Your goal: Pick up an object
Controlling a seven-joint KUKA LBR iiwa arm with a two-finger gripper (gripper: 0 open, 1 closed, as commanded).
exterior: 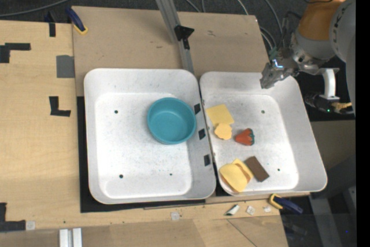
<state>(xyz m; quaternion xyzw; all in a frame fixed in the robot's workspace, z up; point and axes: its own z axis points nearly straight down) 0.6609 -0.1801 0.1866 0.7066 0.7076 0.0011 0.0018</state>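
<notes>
Camera view, pincer [270,81] (grip state unclear) over right bin's [289,95] rim, blue bowl [170,120] left.

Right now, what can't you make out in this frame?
- Tool: small and dark over the right bin's rim; finger state unreadable.
- Arm: cut off by the right edge.
- Small bits on the bench front: too small to identify.
- Brown block: one end hidden behind the yellow piece.

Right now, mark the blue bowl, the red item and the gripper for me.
blue bowl [170,120]: camera view, on the bowl's inner floor, in the left bin.
red item [244,136]: camera view, on its middle, in the right bin.
gripper [269,79]: camera view, at its tip over the right bin's far rim.
</notes>
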